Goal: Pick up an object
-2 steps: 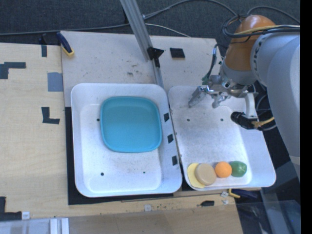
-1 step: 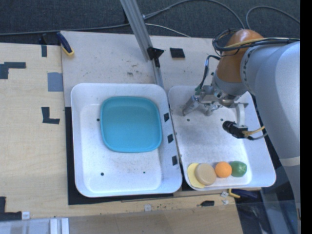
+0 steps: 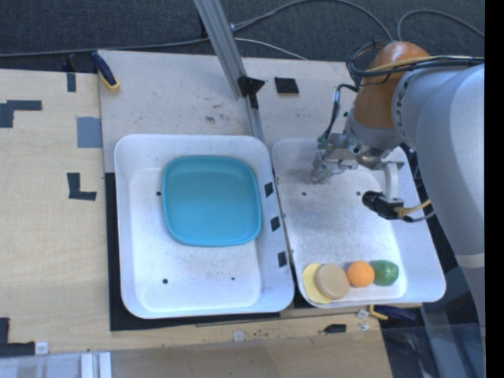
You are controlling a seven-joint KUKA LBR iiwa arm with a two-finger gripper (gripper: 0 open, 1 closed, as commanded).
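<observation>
The wooden table [image 3: 47, 211] has two white bins. The gripper [image 3: 321, 172] hangs low in the right bin [image 3: 339, 219], near its far end; I cannot tell how it is set. Nothing looks picked up yet. The orange ball [image 3: 361, 274] sits well apart from the gripper, at the near end.

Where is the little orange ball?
The orange ball sits in the right bin, along its near edge, between a tan round piece and a green ball.
</observation>
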